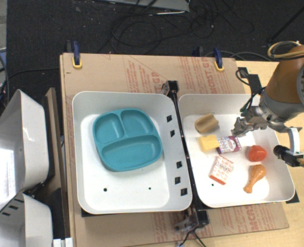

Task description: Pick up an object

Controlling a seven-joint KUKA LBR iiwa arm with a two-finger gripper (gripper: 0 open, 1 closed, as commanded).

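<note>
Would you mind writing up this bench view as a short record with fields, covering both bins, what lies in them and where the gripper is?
left bin: holds a teal divided plate
right bin: holds six small items
items: bread piece, yellow block, purple-and-white packet, red tomato, red-and-white packet, orange drumstick
gripper: over the right bin's upper part, just above the purple-and-white packet
held: nothing visibly held
</note>
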